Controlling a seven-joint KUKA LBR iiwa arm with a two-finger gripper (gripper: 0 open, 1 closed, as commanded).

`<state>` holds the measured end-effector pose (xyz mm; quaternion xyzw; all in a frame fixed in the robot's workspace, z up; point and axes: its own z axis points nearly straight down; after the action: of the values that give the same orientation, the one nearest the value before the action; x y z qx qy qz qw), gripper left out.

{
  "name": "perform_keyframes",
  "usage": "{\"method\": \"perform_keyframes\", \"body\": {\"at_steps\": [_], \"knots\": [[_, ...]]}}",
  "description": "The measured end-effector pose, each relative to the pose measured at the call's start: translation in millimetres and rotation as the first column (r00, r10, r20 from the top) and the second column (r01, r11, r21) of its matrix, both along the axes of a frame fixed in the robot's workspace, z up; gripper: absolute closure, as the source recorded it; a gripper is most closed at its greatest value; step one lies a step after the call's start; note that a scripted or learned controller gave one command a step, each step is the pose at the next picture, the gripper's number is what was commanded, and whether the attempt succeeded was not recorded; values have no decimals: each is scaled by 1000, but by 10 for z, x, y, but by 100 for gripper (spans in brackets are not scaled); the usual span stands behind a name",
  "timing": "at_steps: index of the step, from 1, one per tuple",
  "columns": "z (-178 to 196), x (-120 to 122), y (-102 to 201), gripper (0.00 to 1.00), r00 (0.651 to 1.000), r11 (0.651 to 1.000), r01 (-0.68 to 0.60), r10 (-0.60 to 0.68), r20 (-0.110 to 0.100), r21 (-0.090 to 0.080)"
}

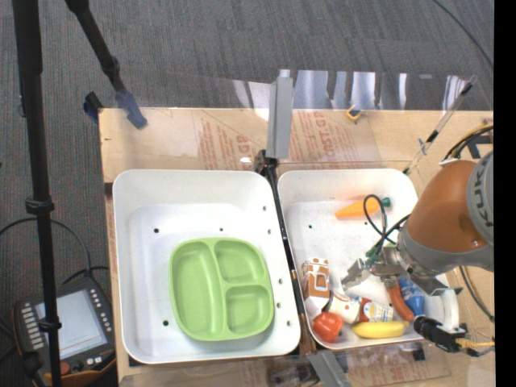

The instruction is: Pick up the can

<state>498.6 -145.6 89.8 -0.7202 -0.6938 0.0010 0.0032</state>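
In the right bin (322,185), a small white and red can (365,309) lies on its side near the front wall. It rests between a red tomato-like piece (326,326) and a yellow banana (379,329). My gripper (359,273) hangs low over the bin's front half, just above and behind the can. The orange-banded wrist (447,216) rises to its right. I see nothing clearly held by it. Part of the bin's front right corner is hidden by the arm.
A brown and white carton (317,277) stands left of the gripper. An orange carrot (355,210) lies farther back, and a blue item (414,300) and a red sausage (398,303) lie under the wrist. The left bin (137,192) holds a green divided plate (220,289).
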Motion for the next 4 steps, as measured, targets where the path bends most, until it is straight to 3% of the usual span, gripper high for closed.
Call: {"method": "perform_keyframes", "body": {"at_steps": [1,2,3,4], "knots": [[-35,846,154,0,978,978,207,-207,2,-2],[-20,1465,-502,0,978,978,209,-209,5,-1],[-26,460,-356,0,982,982,190,-190,3,-1],[-29,-227,423,0,987,987,163,-163,3,-1]]}}
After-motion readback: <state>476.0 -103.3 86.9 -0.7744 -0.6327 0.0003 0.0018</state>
